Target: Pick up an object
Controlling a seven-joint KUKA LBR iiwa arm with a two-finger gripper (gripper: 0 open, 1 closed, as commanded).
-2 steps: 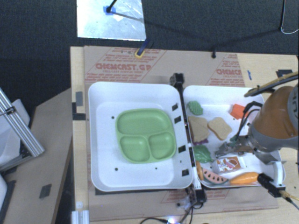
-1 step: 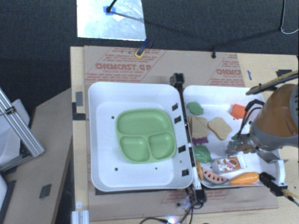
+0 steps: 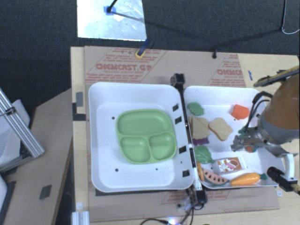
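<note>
My surface [image 3: 117,62] carries two white bins. The left bin [image 3: 101,125] holds a green divided tray [image 3: 143,135]. The right bin [image 3: 218,102] holds toy foods: the carrot [image 3: 244,178] lies near the front wall, its long axis left to right. My claw [image 3: 242,143] hangs above the right bin; its opening cannot be told.
</note>
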